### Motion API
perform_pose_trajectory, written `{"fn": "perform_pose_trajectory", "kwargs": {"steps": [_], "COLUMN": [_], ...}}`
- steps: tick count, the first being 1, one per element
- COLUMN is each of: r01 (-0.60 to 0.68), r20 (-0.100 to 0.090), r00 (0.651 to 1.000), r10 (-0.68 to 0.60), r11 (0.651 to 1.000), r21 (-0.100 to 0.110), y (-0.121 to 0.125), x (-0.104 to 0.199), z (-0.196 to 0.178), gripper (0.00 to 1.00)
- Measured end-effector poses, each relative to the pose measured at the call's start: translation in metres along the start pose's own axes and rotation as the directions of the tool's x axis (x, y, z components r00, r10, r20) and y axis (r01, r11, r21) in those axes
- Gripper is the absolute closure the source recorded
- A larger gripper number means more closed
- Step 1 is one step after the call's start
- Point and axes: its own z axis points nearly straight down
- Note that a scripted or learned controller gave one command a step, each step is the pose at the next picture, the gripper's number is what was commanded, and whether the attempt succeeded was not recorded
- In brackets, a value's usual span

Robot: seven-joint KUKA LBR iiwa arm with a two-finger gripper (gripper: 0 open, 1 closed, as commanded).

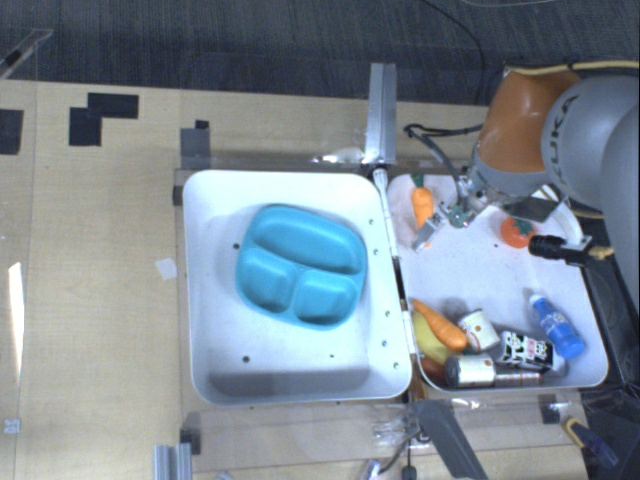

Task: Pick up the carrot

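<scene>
Carrot (424,204) sits in the right bin (590,363), far-left corner, close to the divider wall shared with the left bin (210,368). Long axis runs roughly away from the camera, green top at the far end.

Gripper (447,215) is just beside it, on the right and slightly nearer the camera. Whether it touches, I can't tell. Finger state: can't tell either, too small and cluttered at the tip.

Room: tight on the carrot's left (wall) and far side (bin rim). Open floor to the right and toward the camera, so I'd approach from there, fingers straddling the short axis.

Second orange piece (443,325) lies near the front with a bottle (556,330) and cans; well apart, no interference.
</scene>
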Motion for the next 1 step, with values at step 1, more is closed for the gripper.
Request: {"fn": "perform_pose_trajectory", "kwargs": {"steps": [1], "r01": [0.001], "r20": [0.005], "r00": [1.0], "r10": [-0.001], "r11": [1.0], "r21": [-0.008], "y": [0.0029], "x": [-0.0008], "z": [-0.0128], "gripper": [1.0]}}
